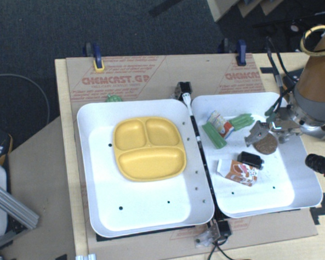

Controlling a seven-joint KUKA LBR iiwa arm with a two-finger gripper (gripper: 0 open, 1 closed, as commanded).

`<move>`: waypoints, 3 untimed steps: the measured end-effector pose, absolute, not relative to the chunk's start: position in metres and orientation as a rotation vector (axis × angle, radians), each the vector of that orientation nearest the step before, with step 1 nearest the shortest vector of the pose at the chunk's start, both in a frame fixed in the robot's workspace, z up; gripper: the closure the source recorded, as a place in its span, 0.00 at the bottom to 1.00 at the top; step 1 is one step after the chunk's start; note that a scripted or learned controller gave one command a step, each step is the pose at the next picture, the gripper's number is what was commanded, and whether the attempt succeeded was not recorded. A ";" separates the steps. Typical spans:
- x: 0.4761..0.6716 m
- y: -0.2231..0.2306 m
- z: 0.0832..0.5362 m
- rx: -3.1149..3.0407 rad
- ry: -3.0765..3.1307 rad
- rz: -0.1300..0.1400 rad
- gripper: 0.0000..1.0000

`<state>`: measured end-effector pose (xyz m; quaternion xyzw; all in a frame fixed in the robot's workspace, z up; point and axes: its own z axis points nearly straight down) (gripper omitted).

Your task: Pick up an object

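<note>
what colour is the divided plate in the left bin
Yellow; the divided plate sits in the left bin, clearest in the camera view.

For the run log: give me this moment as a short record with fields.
left bin: holds a yellow divided plate
right bin: holds the small items
items: green bar, green toy, red-and-white packet, brown round object, black block, printed packet
gripper: low over the right bin, at the brown round object
grasp: cannot be told from this view

Two white bins, one yellow tray
</note>
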<state>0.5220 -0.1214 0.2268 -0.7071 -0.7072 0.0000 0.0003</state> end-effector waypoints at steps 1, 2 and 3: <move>0.480 0.026 0.364 -2.204 -2.247 -0.026 0.00; 0.480 0.094 0.442 -2.213 -2.236 -0.017 0.00; 0.479 0.149 0.541 -2.216 -2.234 -0.021 0.00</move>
